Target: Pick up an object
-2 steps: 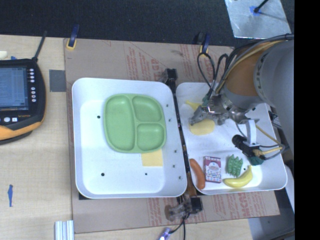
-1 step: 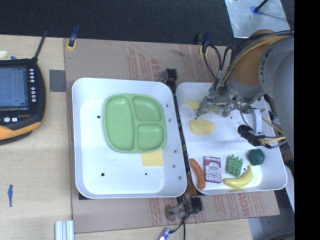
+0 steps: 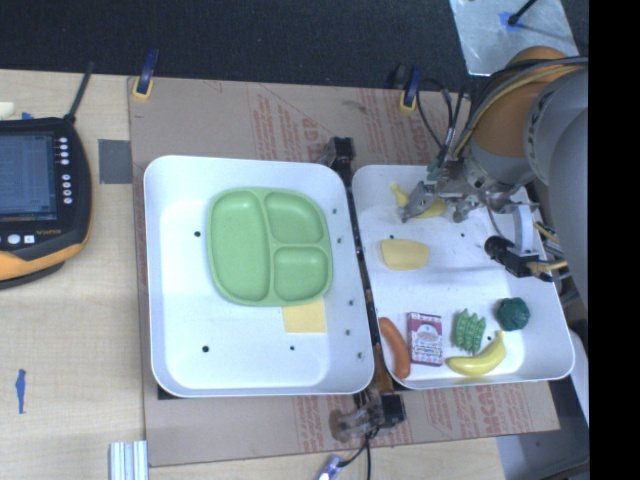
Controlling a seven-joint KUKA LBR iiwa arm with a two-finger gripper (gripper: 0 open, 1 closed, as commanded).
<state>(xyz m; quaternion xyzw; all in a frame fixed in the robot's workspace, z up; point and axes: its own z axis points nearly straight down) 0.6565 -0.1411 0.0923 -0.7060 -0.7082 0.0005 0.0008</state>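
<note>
A teach pendant is lying at the desk's left edge. Brown cardboard is lying under both bins, with clamps gripping its far edge.

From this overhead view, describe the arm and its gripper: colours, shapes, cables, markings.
The arm is a bulky, rounded grey body with a curved orange band above the wrist. Thin dark cables loop from that band down to the gripper, a small metal-grey assembly of brackets and fittings. A black piece juts from the wrist side. No lettering or markings are legible.
</note>
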